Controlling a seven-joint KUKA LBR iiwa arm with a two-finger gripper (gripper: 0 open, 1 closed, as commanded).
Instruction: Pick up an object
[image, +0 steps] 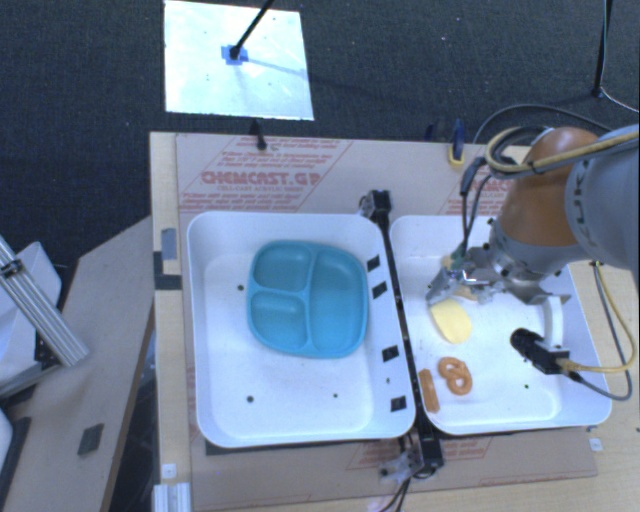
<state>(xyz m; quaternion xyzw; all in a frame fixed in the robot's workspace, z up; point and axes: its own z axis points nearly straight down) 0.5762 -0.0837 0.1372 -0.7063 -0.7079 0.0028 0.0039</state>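
My gripper (447, 287) hangs over the right bin (575, 400), near its left-middle part. Just below its tip lies a pale yellow piece (452, 322), close to or touching the fingers; I cannot tell which. An orange pretzel-shaped piece (455, 375) lies further toward the front. A small orange stick (428, 391) rests beside the divider at the front left of that bin. A blue sectioned plate (305, 298) sits in the left bin (225, 410).
A black strip with clips (392, 310) runs between the two bins. The grey arm with its orange band (545, 200) comes in from the right above the right bin's back half. A shiny metal sheet (237, 62) lies on the floor behind the bench.
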